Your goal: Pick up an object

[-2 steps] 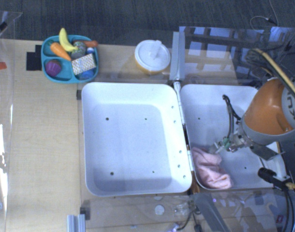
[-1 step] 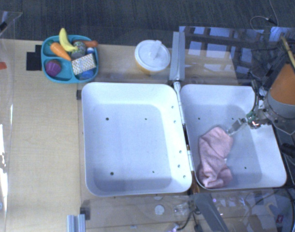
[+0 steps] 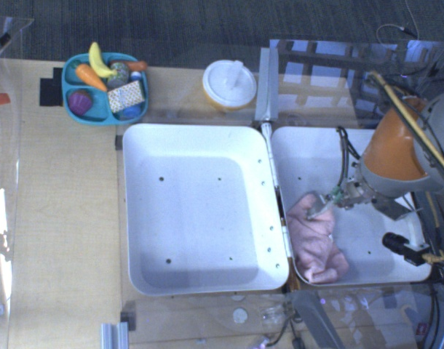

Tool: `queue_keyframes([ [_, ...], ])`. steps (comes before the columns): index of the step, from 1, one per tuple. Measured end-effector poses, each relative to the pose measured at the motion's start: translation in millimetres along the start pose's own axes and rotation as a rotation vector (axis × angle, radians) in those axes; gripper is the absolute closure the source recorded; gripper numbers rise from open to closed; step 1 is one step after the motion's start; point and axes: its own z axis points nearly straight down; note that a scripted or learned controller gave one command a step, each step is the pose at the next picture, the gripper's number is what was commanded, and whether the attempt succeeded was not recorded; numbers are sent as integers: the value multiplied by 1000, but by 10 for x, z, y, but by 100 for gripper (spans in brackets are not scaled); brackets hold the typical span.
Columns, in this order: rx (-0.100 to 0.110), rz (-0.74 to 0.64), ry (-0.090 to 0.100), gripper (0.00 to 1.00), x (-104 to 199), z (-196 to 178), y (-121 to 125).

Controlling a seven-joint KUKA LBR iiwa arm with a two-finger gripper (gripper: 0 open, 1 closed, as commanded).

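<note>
Two shallow white bins are sitting side by side on the bench, and the pink cloth (image 3: 316,238) is serving here as the landmark. It is lying crumpled in the right bin (image 3: 309,158), pressed toward that bin's left wall and its near left corner. The gripper (image 3: 330,201) is hanging just over the cloth's upper right edge, at or nearly touching the fabric; whether its fingers are spread or closed cannot be told at this size, and no fabric is visibly sitting between them. The grey arm with its orange band (image 3: 394,151) is reaching in from the right of the cloth. To the right of the cloth and behind it, bare white bin floor is lying open. Left of the cloth, past the shared wall, the left bin (image 3: 193,209) is showing wide bare floor. Far to the upper left of the cloth, a blue tray (image 3: 71,115) of toy food is resting on the bench, and a white lidded container (image 3: 229,83) is standing behind the bins. No writing is readable anywhere.
</note>
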Motion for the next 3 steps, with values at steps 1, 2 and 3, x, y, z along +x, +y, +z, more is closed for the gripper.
queue_keyframes([
  [1, 1, 168, 1, 0, 162, 11, 468],
  [2, 11, -50, 4, 0, 247, -709, 384],
  [3, 8, -55, 3, 100, 255, -813, 403],
])
